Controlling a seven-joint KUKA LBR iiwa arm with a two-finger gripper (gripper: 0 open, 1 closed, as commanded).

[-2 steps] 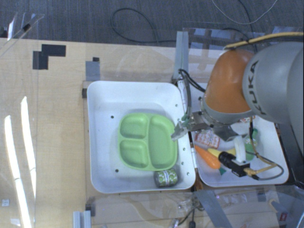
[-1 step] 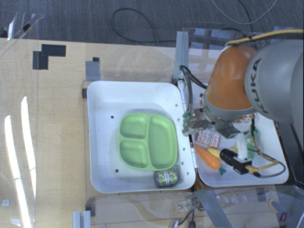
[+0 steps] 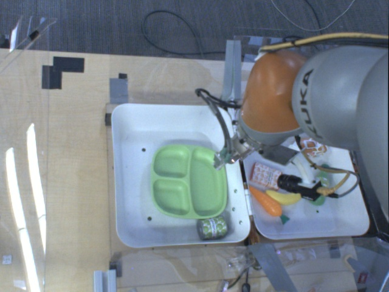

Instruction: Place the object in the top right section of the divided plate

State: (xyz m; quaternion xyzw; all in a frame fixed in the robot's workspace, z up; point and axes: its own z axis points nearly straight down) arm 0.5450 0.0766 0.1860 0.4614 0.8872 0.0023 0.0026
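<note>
A light green divided plate lies in the left white bin. It has two smaller sections on its left and one long section on its right. My gripper hangs over the plate's upper right corner, just at the rim of the long section. The grey arm with its orange band reaches in from the right and covers the wrist. Nothing I can make out sits at the fingertips. All three plate sections look bare.
A small green can lies on its side just below the plate, near the left bin's front wall. The right bin holds an orange carrot, a yellow piece, a red and white packet and other small items.
</note>
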